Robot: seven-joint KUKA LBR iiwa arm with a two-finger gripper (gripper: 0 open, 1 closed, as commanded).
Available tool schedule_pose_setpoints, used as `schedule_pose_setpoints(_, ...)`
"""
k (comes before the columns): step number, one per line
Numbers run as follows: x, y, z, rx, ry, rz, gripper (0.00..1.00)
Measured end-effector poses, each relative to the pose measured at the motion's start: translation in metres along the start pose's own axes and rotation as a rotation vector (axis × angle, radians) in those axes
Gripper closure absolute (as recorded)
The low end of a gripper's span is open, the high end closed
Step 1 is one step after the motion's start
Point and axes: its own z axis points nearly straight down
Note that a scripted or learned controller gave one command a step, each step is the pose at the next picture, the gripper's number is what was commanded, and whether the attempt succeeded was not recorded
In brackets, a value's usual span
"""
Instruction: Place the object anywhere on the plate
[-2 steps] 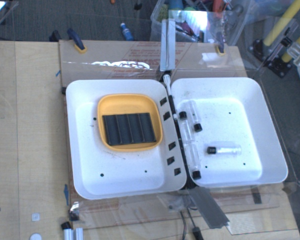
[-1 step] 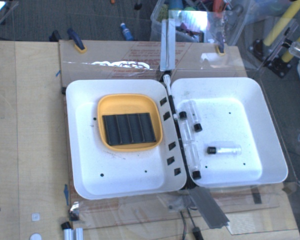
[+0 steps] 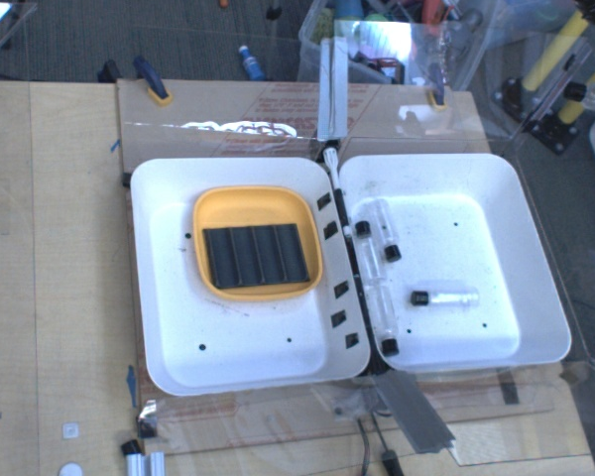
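Black ribbed block (image 3: pixel 255 255) on yellow plate (image 3: pixel 210 212), unlabelled.

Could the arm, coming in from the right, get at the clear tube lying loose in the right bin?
Probably yes: the clear tube lies apart on the right bin floor, with open space around and nothing over it.
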Motion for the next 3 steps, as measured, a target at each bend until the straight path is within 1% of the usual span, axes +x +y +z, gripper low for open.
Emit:
schedule_pose_setpoints(1, 0.000, 0.000, 0.000, 0.000, 0.000, -0.034, 1.00)
schedule_pose_setpoints(2, -0.004, 0.001, 0.000, 0.000, 0.000, -0.034, 1.00)
schedule_pose_setpoints(3, 0.000, 0.000, 0.014, -0.001, -0.003, -0.035, 1.00)
